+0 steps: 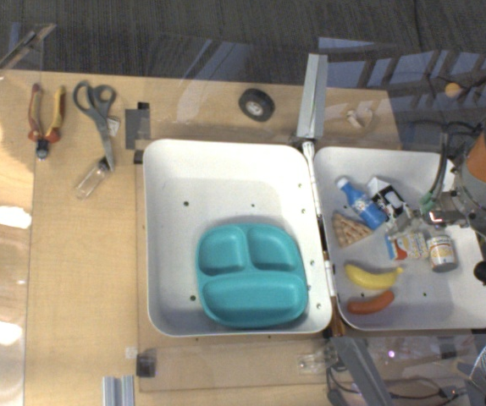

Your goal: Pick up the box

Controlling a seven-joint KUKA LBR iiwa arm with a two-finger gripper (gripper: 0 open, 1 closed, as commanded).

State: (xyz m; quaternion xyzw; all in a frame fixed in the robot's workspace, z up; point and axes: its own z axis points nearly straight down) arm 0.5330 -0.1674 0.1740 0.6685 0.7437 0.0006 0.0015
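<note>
Gripper point(423, 217) is over the right bin point(456, 304), just far of the box point(406, 245). I cannot tell its opening. The box lies left of a can point(441, 253).

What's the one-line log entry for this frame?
arm: above right bin | box: in right bin, beside can | left bin: teal tray

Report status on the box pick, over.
Gripper over right bin. Box on bin floor, just below it in view. Can right beside box, banana close.
</note>
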